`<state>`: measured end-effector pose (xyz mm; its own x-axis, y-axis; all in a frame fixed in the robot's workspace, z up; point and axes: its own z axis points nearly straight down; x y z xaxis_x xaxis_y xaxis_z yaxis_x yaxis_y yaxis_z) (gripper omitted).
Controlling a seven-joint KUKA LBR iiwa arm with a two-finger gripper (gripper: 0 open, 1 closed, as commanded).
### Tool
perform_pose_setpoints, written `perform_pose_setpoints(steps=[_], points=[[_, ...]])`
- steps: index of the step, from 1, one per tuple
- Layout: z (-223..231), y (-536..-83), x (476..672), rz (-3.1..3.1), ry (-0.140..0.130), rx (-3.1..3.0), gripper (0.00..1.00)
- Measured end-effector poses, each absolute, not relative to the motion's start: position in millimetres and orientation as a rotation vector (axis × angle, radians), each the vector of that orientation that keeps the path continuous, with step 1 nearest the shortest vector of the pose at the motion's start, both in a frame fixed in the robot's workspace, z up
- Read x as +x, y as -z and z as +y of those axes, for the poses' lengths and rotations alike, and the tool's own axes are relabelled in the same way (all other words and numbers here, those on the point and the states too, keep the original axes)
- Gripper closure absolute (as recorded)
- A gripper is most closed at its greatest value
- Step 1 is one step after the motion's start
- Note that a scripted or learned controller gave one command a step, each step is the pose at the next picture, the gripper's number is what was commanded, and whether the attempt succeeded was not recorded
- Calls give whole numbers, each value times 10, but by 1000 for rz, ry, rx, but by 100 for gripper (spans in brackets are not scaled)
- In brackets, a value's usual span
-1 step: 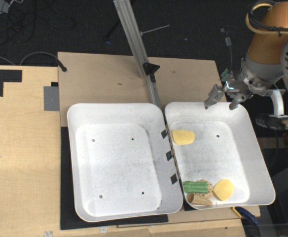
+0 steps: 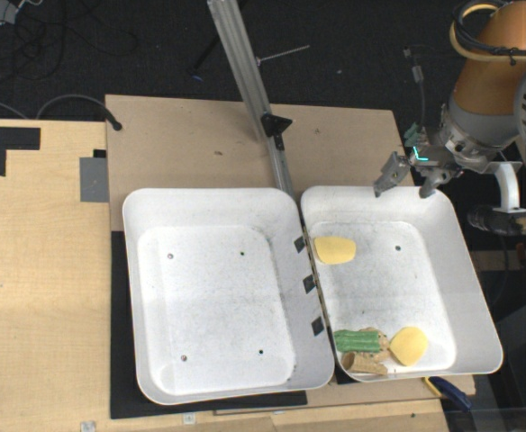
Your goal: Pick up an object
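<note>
Camera view: right bin (image 2: 461, 268) holds yellow piece (image 2: 335, 250), green item (image 2: 358, 340), yellow ball (image 2: 409, 346); claw (image 2: 411, 179) wide, holding nothing.

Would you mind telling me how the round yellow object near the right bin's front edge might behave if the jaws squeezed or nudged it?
The round yellow object looks rounded and smooth, so it may roll or slip sideways. It touches the green object, so a push would likely disturb that too.

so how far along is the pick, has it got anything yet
Nothing looks done yet: the gripper hangs open over the far rim of the right bin, with nothing between its fingers. In hand is only the approach. Left: come down on an object and lift it. The yellow piece, the green item and the other yellow piece all lie in that bin.
</note>
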<state>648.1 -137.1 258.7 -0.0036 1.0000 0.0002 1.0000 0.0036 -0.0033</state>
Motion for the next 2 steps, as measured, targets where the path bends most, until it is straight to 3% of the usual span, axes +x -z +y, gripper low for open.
perform_pose_setpoints(steps=[2], points=[[-1403,-1688,6496,-2218,-7,-2217,0]])
